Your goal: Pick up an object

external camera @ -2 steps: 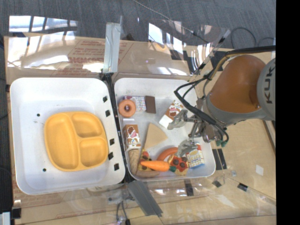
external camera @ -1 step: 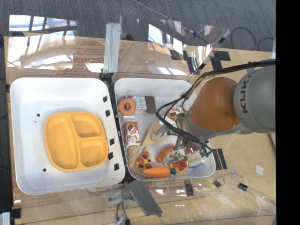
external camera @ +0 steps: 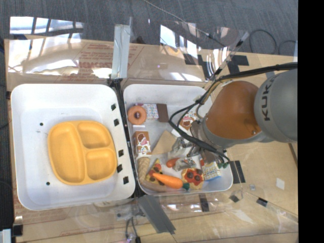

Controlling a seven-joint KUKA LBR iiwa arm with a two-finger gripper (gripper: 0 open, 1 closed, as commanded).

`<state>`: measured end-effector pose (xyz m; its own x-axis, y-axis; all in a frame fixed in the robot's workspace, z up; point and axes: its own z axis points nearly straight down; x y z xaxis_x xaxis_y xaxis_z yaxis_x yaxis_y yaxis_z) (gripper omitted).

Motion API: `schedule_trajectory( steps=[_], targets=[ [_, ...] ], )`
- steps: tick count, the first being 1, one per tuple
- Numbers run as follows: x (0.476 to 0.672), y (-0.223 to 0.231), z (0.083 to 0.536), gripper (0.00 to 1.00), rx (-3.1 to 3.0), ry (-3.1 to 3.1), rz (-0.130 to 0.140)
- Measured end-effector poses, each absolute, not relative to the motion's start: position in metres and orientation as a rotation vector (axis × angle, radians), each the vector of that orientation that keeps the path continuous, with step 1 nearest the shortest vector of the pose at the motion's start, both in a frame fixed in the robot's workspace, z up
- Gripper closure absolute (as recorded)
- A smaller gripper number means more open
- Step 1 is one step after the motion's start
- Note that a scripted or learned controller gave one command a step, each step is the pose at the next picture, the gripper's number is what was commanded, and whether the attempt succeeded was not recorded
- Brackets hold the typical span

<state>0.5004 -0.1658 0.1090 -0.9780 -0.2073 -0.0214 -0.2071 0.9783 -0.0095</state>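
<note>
My 2 bins (external camera: 25, 135) are white. The divided tray (external camera: 81, 152) is yellow, the carrot (external camera: 168, 180) orange, the doughnut (external camera: 136, 115) brown.

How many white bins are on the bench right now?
2. The left bin holds a yellow divided plate. The right bin holds a pile of toy food, including a donut and a carrot, with the arm reaching in.

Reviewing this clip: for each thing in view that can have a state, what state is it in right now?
Yellow divided plate: lies flat in the left bin, nothing in its compartments.
Donut: lies flat in the right bin, near the far left corner.
Carrot: lies on its side by the near wall.
Gripper: down in the right bin among the toys; grasp cannot be judged.
</note>
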Motion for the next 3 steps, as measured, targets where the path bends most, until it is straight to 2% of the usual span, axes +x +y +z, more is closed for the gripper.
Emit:
schedule_trajectory(
  steps=[1, 2, 3],
  targets=[
    [0.517, -0.104, 0.094, 1.00, 0.063, 3.134, -0.006],
    [0.637, -0.088, 0.196, 1.00, 0.347, 3.112, 0.000],
    [0.623, -0.154, 0.215, 1.00, 0.130, 3.136, -0.003]
  ],
)
